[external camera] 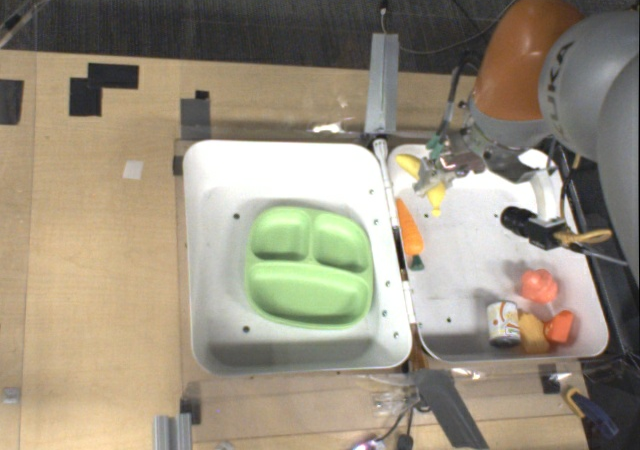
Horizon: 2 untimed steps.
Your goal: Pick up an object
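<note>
My gripper [438, 174] hangs low over the far left corner of the right bin [470, 238]. It is directly over a yellow banana [409, 166], whose ends show on either side of it. An orange carrot [408, 230] with a green top lies just in front of the gripper, along the bin's left wall. Whether the banana is gripped is hidden by the gripper body.
The left bin [215, 238] holds a green divided plate [308, 266]. In the right bin's near right corner sit a small can [503, 323], a pinkish-red fruit [539, 285], an orange piece [563, 325] and a tan piece [535, 336]. The arm fills the upper right.
</note>
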Each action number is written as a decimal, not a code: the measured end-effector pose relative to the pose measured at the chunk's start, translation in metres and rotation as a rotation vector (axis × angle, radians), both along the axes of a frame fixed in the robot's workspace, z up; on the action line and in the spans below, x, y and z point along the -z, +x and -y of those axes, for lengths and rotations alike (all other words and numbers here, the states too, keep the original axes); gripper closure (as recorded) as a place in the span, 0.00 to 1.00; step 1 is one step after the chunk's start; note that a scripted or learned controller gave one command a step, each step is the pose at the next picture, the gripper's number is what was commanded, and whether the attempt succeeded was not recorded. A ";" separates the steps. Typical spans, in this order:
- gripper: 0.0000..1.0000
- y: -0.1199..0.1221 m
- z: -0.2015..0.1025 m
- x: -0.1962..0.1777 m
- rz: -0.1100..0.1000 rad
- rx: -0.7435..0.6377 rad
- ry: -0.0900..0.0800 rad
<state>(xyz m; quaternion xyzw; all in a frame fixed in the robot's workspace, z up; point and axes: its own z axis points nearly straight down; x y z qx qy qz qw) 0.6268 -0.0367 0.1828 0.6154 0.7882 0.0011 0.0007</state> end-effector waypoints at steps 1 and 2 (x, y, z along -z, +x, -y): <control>1.00 -0.042 -0.040 -0.098 0.005 -0.076 -0.001; 1.00 -0.030 -0.032 -0.093 0.006 -0.248 -0.002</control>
